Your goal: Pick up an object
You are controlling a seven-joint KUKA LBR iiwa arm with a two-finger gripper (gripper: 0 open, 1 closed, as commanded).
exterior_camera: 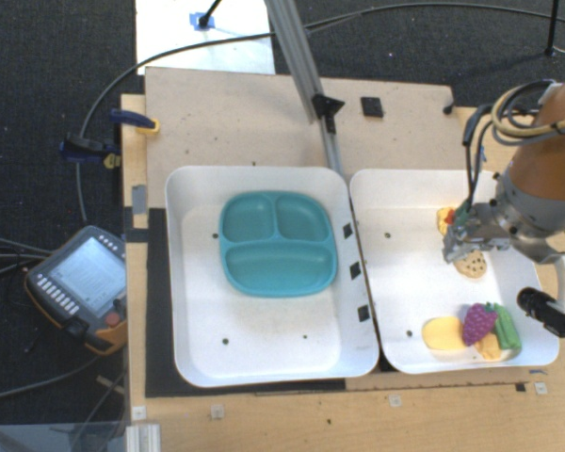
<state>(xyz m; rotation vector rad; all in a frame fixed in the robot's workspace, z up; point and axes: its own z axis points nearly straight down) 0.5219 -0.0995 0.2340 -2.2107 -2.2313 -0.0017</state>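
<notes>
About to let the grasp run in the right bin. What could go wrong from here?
1. The gripper sits between the cookie and an orange item; it may catch neither or nudge both.
2. The purple grapes, yellow piece and green item are crowded together, so a later grasp there could drag neighbours.

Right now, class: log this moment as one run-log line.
gripper: above cookie, right bin | grasp: unclear | teal plate: left bin

Left bin: divided plate; right bin: cookie behind grapes, under gripper.
</notes>
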